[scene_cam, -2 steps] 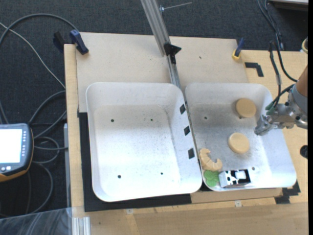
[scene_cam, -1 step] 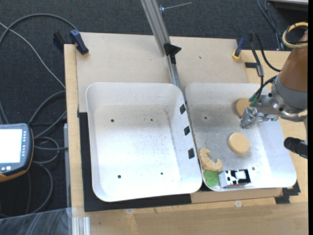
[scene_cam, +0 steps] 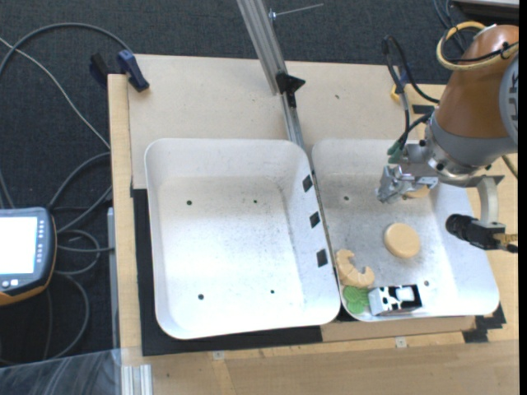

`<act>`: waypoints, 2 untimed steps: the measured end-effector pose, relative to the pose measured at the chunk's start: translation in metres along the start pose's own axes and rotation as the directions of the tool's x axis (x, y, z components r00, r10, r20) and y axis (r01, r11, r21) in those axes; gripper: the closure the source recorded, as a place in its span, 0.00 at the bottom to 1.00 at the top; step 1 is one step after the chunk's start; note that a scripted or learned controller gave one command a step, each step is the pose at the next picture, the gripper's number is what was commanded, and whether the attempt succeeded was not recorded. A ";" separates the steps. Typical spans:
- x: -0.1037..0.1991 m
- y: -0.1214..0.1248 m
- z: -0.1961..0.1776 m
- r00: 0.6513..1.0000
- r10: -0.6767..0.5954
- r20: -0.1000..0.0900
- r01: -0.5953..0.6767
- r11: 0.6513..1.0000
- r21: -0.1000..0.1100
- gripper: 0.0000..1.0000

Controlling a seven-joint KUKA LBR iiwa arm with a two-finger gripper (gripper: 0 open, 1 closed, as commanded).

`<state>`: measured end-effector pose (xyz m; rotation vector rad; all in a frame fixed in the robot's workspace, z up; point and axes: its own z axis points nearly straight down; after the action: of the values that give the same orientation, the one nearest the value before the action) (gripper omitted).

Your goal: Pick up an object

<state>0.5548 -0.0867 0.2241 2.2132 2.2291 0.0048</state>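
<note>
My gripper [scene_cam: 394, 186] hangs over the upper middle of the right bin [scene_cam: 346, 159], above and slightly left of a tan round disc [scene_cam: 402, 240] that lies on the bin floor. Nothing shows between the gripper and the disc. Near the bin's front left corner lie a tan curved piece [scene_cam: 352, 267], a green flat piece [scene_cam: 356, 299] and a small black-and-white box [scene_cam: 395, 299].
The left bin [scene_cam: 165, 163] stands beside the right one, parted by a wall with black clips [scene_cam: 314, 219]. A slanted metal bar [scene_cam: 262, 35] crosses the bench at the back. A blue clamp [scene_cam: 132, 68] sits at the bench's far left corner.
</note>
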 end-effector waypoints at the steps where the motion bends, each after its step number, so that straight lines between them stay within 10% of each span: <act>1: 0.060 0.025 -0.004 1.000 -0.001 -0.001 0.001 1.000 -0.001 1.00; 2: 0.111 0.031 -0.006 1.000 0.000 -0.001 0.000 1.000 0.001 1.00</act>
<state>0.5849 0.0241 0.2304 2.2141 2.2302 0.0045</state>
